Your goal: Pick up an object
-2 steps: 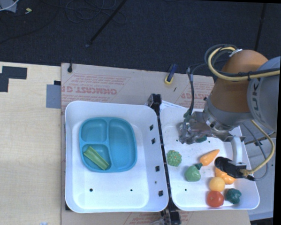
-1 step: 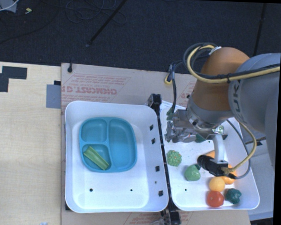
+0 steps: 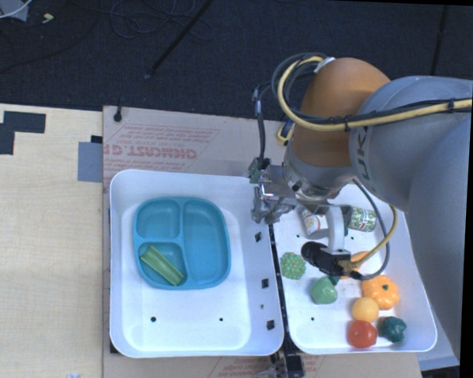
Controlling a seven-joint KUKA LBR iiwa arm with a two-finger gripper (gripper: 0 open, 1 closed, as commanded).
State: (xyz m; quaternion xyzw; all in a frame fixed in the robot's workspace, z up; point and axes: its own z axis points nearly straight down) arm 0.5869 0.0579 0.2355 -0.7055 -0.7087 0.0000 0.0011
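My gripper (image 3: 263, 200) hangs over the far end of the wall between the two bins, under the orange wrist band. The right bin (image 3: 419, 332) holds several small things. A bumpy green piece (image 3: 292, 265) and a smooth green pepper (image 3: 324, 291) lie near its middle. An orange pumpkin-like toy (image 3: 380, 290), a yellow ball (image 3: 364, 309), a red tomato (image 3: 362, 334) and a dark green piece (image 3: 393, 328) sit at the front right. A green-labelled can (image 3: 362, 220) and a white and red can (image 3: 314, 222) lie partly under the wrist.
The left bin (image 3: 123, 313) holds a blue divided plate (image 3: 206, 238) with a green pod-like piece (image 3: 161, 265) in its front-left compartment. The bulky arm covers the right bin's far right part. Cardboard lies under both bins.
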